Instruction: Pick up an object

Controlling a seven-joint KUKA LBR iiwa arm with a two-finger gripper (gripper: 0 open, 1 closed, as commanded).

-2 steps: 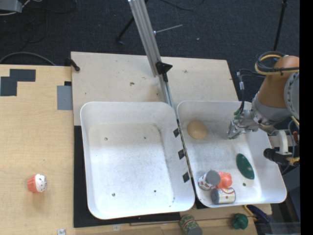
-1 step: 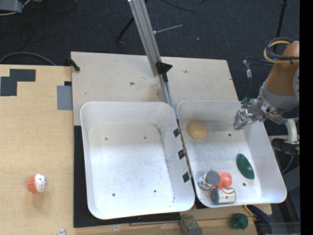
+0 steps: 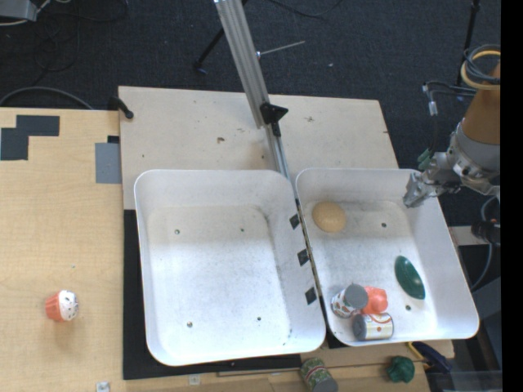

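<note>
The right bin (image 3: 429, 219) holds a tan round object (image 3: 329, 216) near its upper left, a dark green oval (image 3: 409, 277) at its right side, and a cluster at the front: a grey and white cup-like piece (image 3: 349, 299), an orange piece (image 3: 374, 300) and a small can (image 3: 373, 327). My gripper (image 3: 417, 189) hangs over the bin's upper right rim, about a hand's width right of the tan object. It is small and dark against the rim, and nothing shows between its fingers.
The left bin (image 3: 155, 219) lies beside the right one, with a slanted metal rail (image 3: 253, 80) rising behind the divider. A small orange and white toy (image 3: 62, 305) lies on the wooden bench at left. Two dark green items (image 3: 399, 369) sit below the bins.
</note>
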